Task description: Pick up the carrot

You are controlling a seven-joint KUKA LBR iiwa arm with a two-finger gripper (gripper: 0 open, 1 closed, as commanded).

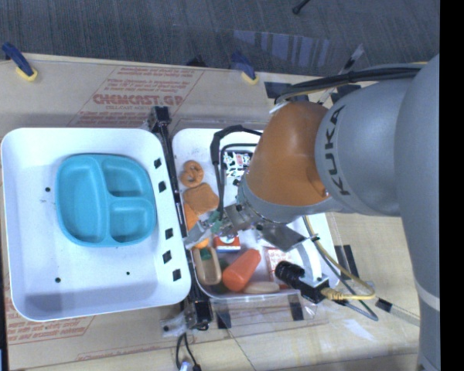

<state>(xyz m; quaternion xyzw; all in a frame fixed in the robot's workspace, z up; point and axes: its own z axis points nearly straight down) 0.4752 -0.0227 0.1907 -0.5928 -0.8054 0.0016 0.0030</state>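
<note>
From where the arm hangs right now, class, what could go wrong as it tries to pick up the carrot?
1. Crowding: the carrot lies in the right bin tight among other toy food, with a small bottle right beside it, so the claw may close on a neighbour instead.
2. Aim: the claw sits above and left of the carrot, nearer the bread-like piece, so a straight descent would probably miss.
3. Blocked sight: the arm's orange band covers much of that bin.

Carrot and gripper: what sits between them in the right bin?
In the camera view, a small red-and-white item lies between the gripper and the carrot, in the right bin.
</note>
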